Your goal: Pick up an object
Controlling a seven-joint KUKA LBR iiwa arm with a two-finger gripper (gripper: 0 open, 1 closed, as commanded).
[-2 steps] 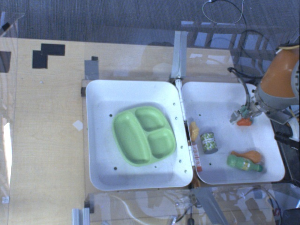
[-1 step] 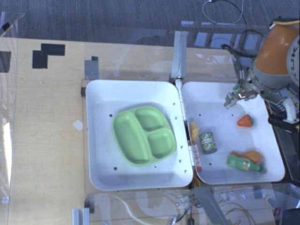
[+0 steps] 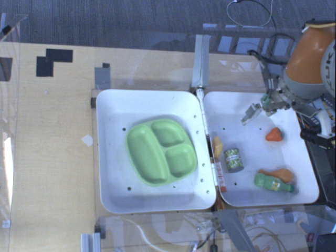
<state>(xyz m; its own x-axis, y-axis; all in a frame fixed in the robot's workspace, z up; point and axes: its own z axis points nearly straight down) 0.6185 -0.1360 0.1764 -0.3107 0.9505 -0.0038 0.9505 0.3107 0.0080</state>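
Observation:
My gripper (image 3: 261, 109) hangs over the upper middle of the right bin (image 3: 231, 105), open, with nothing between its fingers. A small red-orange piece (image 3: 273, 135) lies just below and right of it. Further toward the front sit a green can (image 3: 233, 160), a green bottle (image 3: 273, 183) lying on its side, and an orange piece (image 3: 282, 173) touching the bottle. A yellow item (image 3: 217, 147) rests against the bin's left wall.
The left bin (image 3: 113, 119) holds a green divided plate (image 3: 161, 151). A metal divider post (image 3: 199, 62) stands behind the seam between the bins. A slim red and white object (image 3: 220, 180) lies along the right bin's left wall. Cables run behind the arm.

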